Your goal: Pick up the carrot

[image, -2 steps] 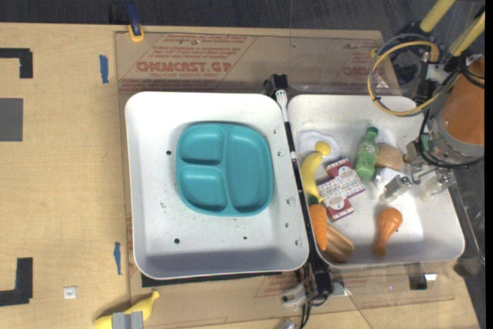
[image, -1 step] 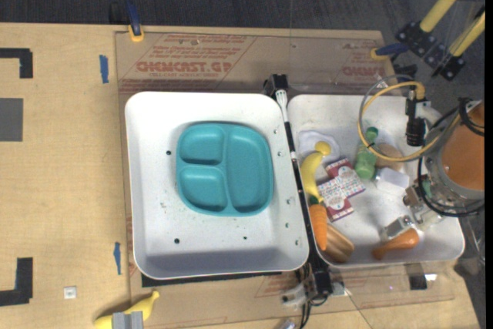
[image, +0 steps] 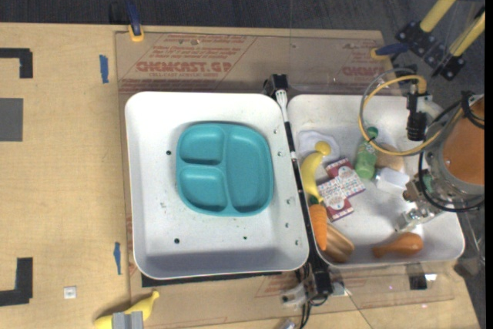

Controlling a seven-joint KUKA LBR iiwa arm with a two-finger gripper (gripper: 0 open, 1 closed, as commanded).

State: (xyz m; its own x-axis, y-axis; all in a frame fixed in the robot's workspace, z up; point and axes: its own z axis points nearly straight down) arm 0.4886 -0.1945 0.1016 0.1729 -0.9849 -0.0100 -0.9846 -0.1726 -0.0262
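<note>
the grey arm with its orange band reached in over the right white plastic bin (image: pixel 456 241), and its two-finger metal gripper (image: pixel 410 218) hung low near that bin's right side. whether its jaws were apart or together could not be told, and nothing showed between them. the tapered orange carrot (image: pixel 317 225) lay well apart from it, against the bin's left wall, below the yellow banana (image: pixel 310 172) and touching a brown bread roll (image: pixel 339 243). a teal divided plate (image: pixel 226 168) sat in the left white bin (image: pixel 146 189).
</note>
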